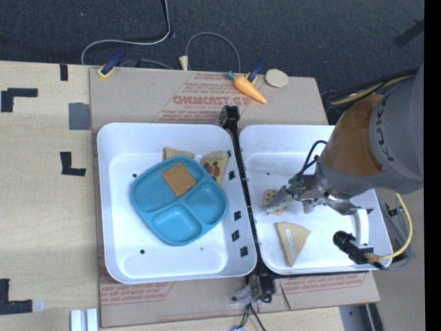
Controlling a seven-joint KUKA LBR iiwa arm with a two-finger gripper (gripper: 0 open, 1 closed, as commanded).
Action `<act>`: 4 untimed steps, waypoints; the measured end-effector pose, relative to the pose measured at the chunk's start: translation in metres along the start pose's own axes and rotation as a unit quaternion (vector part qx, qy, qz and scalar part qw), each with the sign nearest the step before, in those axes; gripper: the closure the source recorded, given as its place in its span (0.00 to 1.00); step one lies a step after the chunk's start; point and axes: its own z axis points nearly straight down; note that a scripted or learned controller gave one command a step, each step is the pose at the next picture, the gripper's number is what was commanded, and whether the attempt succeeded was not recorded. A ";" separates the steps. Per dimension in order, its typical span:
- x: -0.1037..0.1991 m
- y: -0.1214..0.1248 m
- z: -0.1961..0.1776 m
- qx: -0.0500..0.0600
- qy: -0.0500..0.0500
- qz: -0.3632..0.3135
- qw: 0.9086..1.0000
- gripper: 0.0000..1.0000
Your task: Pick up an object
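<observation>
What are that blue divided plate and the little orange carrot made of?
The blue three-compartment plate looks like moulded plastic: one even colour, smooth, with soft rounded ridges. The small orange carrot behind the bins is probably a plastic toy, given its uniform bright colour, though it is too small to be sure.

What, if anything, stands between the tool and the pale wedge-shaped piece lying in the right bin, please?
Nothing visible does. The tool sits low in the right bin, at a small speckled piece. The pale wedge lies just below it in the camera view, with bare white bin floor between them.
</observation>
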 end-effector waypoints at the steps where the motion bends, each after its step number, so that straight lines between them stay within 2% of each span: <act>1: -0.012 -0.028 0.049 -0.001 -0.002 0.002 1.000 0.00; 2: -0.013 -0.026 0.036 -0.003 -0.003 0.002 1.000 1.00; 3: -0.012 -0.015 0.040 0.002 0.000 0.001 1.000 1.00; 4: -0.008 -0.006 0.046 0.003 0.000 0.001 1.000 1.00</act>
